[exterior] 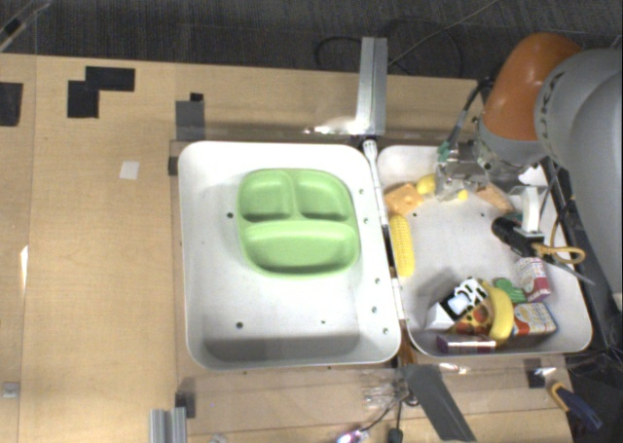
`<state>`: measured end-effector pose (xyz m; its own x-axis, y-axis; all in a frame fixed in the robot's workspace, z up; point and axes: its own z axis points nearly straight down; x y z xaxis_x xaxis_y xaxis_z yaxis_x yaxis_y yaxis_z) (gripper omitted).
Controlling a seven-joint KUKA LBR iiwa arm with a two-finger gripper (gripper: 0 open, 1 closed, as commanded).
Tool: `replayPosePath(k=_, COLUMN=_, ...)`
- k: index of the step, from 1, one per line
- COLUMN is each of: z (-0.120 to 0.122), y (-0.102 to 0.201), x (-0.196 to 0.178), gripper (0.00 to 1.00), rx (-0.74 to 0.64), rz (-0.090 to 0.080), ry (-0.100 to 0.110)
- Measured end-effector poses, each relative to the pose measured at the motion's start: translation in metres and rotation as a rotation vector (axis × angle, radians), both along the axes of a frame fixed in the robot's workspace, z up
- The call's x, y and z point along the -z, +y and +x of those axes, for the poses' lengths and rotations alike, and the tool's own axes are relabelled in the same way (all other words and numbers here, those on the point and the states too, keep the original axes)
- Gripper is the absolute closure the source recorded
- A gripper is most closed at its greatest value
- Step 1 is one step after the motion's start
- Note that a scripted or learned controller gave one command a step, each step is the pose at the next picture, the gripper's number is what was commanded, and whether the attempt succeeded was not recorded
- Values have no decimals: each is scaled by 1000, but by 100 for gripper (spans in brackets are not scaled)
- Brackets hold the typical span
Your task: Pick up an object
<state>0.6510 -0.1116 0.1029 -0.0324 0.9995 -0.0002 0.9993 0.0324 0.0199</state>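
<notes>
Yellow banana (500,313) amid clutter, lower right of frame, right bin (574,339). Corn cob (401,244) by divider, long axis up-down. Farther up, gripper (454,181) low over small yellow piece (425,185) just to its left; jaw state unreadable.

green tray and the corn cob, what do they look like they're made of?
Green tray: likely moulded plastic, matte to satin; uniform colour, rounded compartment edges, soft sheen. Corn cob: probably a plastic or rubber toy; flat even yellow, no husk. Too small to be sure.
</notes>
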Motion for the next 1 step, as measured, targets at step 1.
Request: replayPosePath(k=1, z=0, y=0, x=0, gripper=0, rx=0, rz=0, ry=1)
